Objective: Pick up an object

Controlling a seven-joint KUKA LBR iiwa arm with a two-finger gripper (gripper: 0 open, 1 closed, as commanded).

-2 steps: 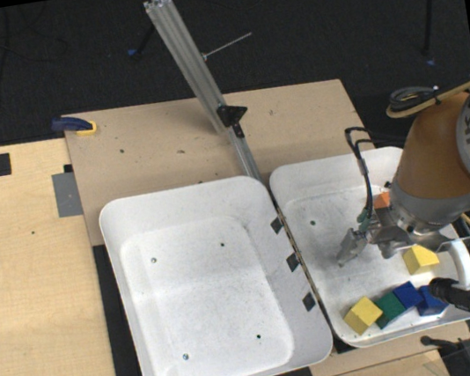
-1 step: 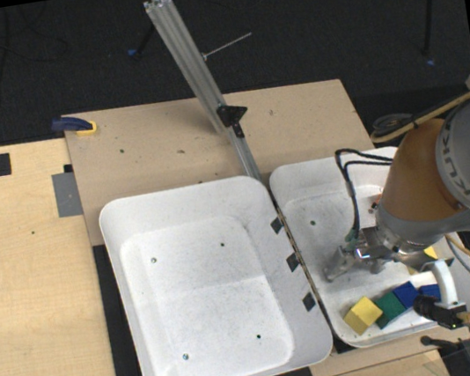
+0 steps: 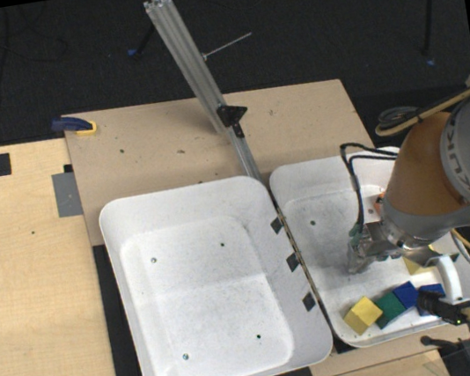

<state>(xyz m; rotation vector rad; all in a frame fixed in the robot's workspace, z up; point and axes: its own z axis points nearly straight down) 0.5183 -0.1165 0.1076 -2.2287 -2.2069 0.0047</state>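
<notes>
My gripper (image 3: 360, 258) reaches down into the right bin (image 3: 318, 204), close to its floor near the middle. A yellow block (image 3: 361, 315) lies at the bin's front edge, a short way below and in front of the gripper. Beside it to the right sit a green block (image 3: 390, 312) and a blue block (image 3: 406, 295), touching one another. A pale yellow piece (image 3: 418, 264) shows just right of the gripper, partly hidden by the wrist. I see nothing between the gripper and the bin floor.
The left bin (image 3: 124, 219) stands beside the right one, with black clips (image 3: 293, 260) along the shared wall. A slanted aluminium rail (image 3: 193, 65) rises behind the bins. A blue and yellow clamp (image 3: 74, 125) lies at the board's back left corner.
</notes>
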